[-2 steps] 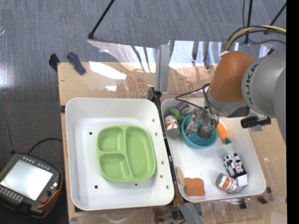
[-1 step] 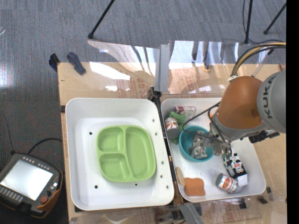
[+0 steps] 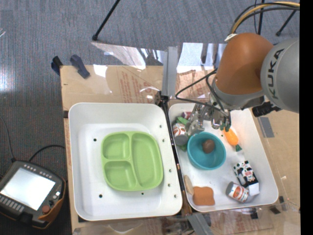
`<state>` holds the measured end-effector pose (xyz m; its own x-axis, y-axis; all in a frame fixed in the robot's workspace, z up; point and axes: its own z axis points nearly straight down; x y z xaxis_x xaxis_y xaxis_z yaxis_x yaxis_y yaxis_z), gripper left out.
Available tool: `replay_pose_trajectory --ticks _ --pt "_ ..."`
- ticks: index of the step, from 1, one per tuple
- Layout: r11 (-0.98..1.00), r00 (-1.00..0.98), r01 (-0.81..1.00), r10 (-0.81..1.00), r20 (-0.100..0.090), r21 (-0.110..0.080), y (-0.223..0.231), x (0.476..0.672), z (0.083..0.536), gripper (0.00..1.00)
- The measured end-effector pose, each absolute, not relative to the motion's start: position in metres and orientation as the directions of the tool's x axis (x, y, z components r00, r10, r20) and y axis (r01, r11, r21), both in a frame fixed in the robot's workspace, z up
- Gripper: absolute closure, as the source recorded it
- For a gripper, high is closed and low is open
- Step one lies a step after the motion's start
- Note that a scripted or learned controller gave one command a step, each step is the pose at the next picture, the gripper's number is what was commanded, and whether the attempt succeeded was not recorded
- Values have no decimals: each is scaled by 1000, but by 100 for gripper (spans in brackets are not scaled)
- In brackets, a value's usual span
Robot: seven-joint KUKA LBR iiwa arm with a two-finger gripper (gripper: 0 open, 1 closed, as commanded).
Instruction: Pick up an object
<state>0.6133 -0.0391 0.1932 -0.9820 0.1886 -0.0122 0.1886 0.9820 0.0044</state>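
My gripper (image 3: pixel 204 120) hangs low over the back of the right bin (image 3: pixel 266 177), just behind a teal bowl (image 3: pixel 198 156) and beside a red-and-white can (image 3: pixel 179 130). A small brown lump (image 3: pixel 209 146) lies inside the bowl. An orange carrot-like piece (image 3: pixel 231 137) lies to the gripper's right. Nearer the front lie a cow-patterned carton (image 3: pixel 245 173), a second small can (image 3: pixel 238 192), an orange-brown slab (image 3: pixel 203 196) and a pale wooden piece (image 3: pixel 188 184). The arm's wrist hides the bin's back corner.
The left bin (image 3: pixel 83 131) holds a green divided plate (image 3: pixel 132 160). The wall between the two bins (image 3: pixel 172 151) runs right beside the red-and-white can. A handheld pendant (image 3: pixel 29 192) sits on the floor at lower left.
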Motion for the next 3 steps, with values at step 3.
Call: replay_pose_trajectory --ticks 3 --pt "995 -995 98 98 -5 2 -86 521 89 100"
